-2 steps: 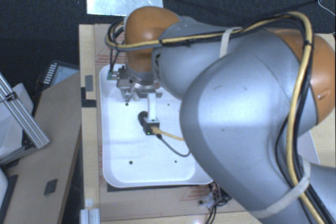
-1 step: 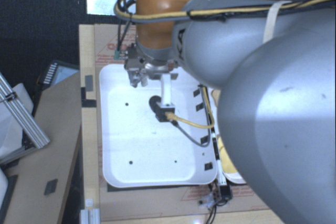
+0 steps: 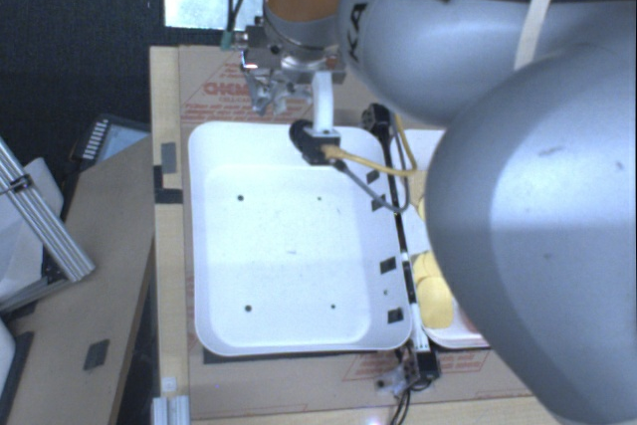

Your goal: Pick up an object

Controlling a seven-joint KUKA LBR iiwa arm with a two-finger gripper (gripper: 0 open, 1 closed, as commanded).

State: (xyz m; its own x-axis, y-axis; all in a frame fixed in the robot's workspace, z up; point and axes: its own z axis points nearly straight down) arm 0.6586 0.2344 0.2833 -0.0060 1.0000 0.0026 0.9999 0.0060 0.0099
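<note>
A yellow object (image 3: 434, 294) lies in the right bin (image 3: 468, 337), at about four o'clock in the view and mostly hidden under the grey arm (image 3: 518, 164). The pincer (image 3: 271, 101) hangs at twelve o'clock above the far rim of the left bin (image 3: 289, 254), with nothing seen between its tips; whether they are spread or pressed together cannot be told. Red printing on the cardboard (image 3: 214, 90) covering the tabletop beside it is too blurred to read.
</note>
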